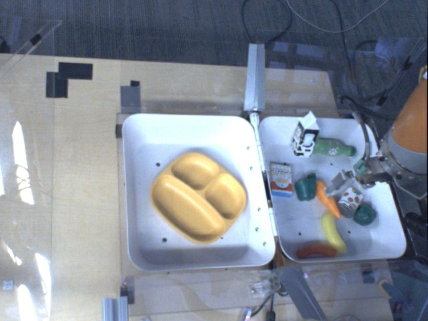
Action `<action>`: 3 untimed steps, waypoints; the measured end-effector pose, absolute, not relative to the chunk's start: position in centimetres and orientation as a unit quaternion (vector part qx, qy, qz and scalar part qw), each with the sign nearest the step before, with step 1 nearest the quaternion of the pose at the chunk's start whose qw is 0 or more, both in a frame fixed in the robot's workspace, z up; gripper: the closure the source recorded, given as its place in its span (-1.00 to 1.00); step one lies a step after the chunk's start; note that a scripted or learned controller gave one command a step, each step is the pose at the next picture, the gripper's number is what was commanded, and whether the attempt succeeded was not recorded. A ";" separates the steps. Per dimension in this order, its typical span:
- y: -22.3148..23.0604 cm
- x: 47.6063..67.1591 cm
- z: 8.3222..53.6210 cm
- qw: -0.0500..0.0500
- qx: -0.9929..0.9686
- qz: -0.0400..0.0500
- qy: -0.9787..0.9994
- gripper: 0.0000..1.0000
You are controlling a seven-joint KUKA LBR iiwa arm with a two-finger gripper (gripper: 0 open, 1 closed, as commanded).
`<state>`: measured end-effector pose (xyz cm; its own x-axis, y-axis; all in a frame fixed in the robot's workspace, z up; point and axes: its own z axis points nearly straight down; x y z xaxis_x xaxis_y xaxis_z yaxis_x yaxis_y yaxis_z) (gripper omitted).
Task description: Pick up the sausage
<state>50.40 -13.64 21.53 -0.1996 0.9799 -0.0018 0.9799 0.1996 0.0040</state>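
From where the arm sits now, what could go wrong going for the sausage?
1. The dark red sausage lies against the right white bin's front wall, touching the yellow banana; the hand may well nudge or grab the banana instead.
2. The hand hovers over the orange carrot and a small patterned cube, away from the sausage; closing here would likely catch the wrong thing.

I find no text I can read. The small carton [281, 179] in the right bin [394, 246] carries a printed label, and the black-and-white carton [305, 139] shows a pattern; both are too small to make out.
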 end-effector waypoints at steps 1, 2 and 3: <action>-9.3 50.8 13.4 0.001 0.552 0.001 0.834 -1.00; -11.6 49.2 9.0 0.007 0.340 0.002 0.940 -1.00; -8.7 50.1 8.9 0.006 0.466 0.002 0.885 -1.00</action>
<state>50.06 -8.67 8.95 -0.5652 0.8249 -0.0089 0.8249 0.5652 0.0102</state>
